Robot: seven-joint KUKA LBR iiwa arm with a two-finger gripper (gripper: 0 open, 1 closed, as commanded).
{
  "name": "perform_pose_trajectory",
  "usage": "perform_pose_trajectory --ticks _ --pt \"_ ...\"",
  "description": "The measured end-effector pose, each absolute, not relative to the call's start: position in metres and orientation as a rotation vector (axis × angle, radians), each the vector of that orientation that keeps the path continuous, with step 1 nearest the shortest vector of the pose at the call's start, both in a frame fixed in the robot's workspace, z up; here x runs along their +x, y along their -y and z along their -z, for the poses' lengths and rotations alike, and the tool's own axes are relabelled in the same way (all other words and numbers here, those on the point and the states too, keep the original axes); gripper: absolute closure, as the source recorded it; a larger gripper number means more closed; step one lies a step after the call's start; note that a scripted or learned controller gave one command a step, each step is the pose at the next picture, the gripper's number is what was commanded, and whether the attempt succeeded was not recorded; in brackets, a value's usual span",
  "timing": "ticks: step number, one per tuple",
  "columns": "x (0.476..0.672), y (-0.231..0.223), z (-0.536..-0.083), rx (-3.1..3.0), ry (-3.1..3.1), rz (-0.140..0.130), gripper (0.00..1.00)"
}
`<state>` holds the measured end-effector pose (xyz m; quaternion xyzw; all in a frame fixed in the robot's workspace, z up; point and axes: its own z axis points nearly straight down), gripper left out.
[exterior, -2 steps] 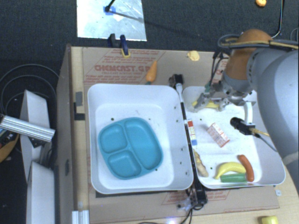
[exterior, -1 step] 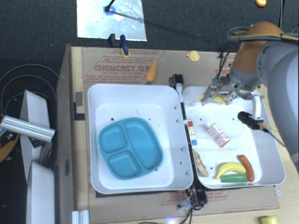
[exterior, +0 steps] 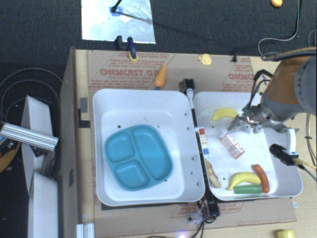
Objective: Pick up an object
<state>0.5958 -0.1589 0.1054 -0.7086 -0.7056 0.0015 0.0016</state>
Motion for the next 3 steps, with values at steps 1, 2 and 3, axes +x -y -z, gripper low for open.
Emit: perform_pose_trajectory --ticks 1,2,3 --pt "0.563 0.125 -0.083 -2.217 2.220 -0.002 0.00" --pt "0.555 0.087 -0.084 -2.213 2.227 0.000 0.00" --pt "0.630 0.090 -0.085 -2.219 2.234 0.008 0.00"
